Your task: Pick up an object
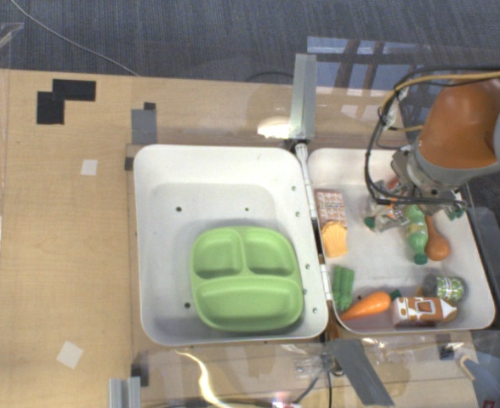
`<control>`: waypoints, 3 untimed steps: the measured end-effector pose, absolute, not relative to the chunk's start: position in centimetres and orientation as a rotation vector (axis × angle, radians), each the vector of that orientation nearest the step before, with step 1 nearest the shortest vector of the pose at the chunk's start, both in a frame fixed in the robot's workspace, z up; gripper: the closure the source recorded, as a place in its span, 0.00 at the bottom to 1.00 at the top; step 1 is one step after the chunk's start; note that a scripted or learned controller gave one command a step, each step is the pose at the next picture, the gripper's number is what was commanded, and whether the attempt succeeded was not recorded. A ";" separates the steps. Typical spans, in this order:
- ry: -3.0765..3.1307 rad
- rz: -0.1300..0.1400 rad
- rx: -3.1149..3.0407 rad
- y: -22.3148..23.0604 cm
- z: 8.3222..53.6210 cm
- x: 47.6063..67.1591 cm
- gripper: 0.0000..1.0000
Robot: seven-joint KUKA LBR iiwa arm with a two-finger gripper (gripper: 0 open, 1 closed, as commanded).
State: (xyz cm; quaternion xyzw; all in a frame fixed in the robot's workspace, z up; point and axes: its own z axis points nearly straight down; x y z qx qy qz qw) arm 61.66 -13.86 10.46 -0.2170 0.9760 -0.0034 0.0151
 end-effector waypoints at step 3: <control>3.116 -0.006 -0.071 -12.3 27.8 67.3 1.00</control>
